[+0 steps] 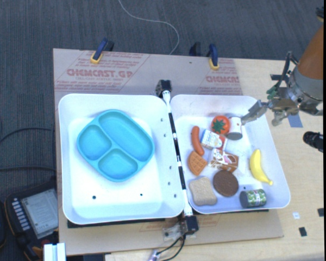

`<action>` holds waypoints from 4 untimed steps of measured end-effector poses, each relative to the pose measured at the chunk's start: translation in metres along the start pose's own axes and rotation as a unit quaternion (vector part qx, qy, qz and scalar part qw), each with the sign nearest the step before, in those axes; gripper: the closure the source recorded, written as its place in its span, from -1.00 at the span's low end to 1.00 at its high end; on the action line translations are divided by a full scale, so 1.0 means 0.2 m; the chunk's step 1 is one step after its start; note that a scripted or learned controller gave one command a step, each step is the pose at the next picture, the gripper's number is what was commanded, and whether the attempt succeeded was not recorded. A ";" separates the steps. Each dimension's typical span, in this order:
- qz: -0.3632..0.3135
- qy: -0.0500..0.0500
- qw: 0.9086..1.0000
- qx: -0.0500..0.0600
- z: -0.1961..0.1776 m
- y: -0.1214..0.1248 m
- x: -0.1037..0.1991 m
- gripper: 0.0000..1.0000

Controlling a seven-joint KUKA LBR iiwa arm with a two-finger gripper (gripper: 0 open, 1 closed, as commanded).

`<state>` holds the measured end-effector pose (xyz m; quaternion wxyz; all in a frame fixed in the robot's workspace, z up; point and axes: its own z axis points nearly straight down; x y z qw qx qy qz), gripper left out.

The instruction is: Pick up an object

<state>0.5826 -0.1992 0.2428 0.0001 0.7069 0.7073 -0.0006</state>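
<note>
While the arm (309, 64) reaches in over the right bin's (277, 162) far right corner, I see its gripper (254, 112) low above that bin's far edge, but I cannot tell how it stands or whether it has anything. Just beside it lie a tomato (220, 124) and a small cup (234, 128). My right bin also carries a banana (258, 167) by the right edge. Left bin (70, 200): a blue tray (115, 144)

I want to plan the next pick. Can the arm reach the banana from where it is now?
Probably yes. The banana lies alone near the right wall of the right bin, with bare floor around it, and nothing lies over it. The tool hangs above the same bin.
</note>
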 end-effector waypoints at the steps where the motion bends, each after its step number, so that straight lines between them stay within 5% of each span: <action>1: 0.000 0.001 1.000 0.001 0.56 0.13 0.14 -1.00; 2: 0.000 -0.001 1.000 -0.002 0.78 -0.06 0.43 -1.00; 3: 0.001 -0.001 1.000 -0.004 0.72 -0.05 0.43 1.00; 4: -0.001 0.001 1.000 0.000 0.29 -0.36 0.68 1.00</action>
